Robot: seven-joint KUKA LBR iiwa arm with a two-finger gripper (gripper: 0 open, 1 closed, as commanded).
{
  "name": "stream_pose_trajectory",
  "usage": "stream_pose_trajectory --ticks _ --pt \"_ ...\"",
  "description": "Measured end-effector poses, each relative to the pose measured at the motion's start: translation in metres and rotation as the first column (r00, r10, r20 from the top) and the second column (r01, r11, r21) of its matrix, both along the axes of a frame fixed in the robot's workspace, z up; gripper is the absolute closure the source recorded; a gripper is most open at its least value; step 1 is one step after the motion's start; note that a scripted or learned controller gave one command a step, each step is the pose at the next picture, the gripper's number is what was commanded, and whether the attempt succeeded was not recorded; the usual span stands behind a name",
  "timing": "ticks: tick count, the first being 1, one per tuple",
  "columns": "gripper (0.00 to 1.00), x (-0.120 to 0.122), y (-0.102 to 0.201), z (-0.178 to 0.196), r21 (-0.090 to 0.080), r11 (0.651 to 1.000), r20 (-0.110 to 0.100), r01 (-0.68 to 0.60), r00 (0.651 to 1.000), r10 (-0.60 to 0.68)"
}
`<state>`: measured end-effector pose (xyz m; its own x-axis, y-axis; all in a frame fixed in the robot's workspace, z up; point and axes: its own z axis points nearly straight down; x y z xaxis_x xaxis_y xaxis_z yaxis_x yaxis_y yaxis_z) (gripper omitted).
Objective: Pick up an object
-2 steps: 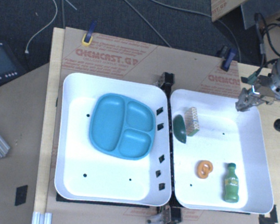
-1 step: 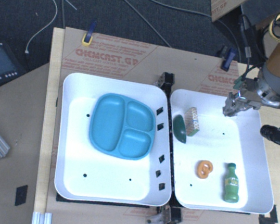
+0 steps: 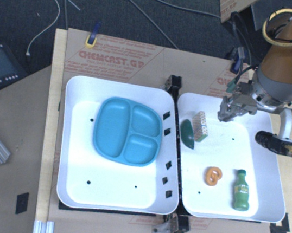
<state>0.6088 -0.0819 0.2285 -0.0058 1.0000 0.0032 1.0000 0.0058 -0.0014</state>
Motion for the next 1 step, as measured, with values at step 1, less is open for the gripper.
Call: stream_pose_trajectory --ticks 1 --pt "1.0 -0.0125 0.0522 -0.0073 0.0 1.0 -0.002 0.0 1.0 0.0"
